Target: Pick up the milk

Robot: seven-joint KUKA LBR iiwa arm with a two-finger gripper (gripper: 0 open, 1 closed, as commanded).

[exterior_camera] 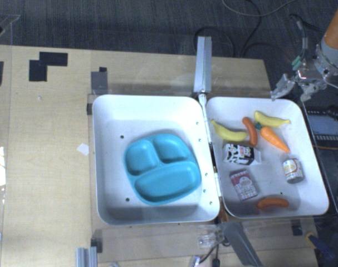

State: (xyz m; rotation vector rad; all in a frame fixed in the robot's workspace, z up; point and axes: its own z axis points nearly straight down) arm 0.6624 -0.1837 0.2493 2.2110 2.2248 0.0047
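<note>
Milk [238, 154] | right bin [316, 149] | pincer [294, 88] well apart, above bin's far edge

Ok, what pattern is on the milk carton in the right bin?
Black-and-white cow-style patches, with a small red mark at one end, on the milk carton; clearest in the camera view.

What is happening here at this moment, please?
A grey robot arm with an orange band reaches in from the right. Its gripper hangs over the far right corner of the right bin, with its fingers spread and nothing between them. The milk carton it should pick up lies untouched in that bin, among two bananas, a carrot, sausages, a can and a small box. The left bin holds a blue divided tray.
</note>
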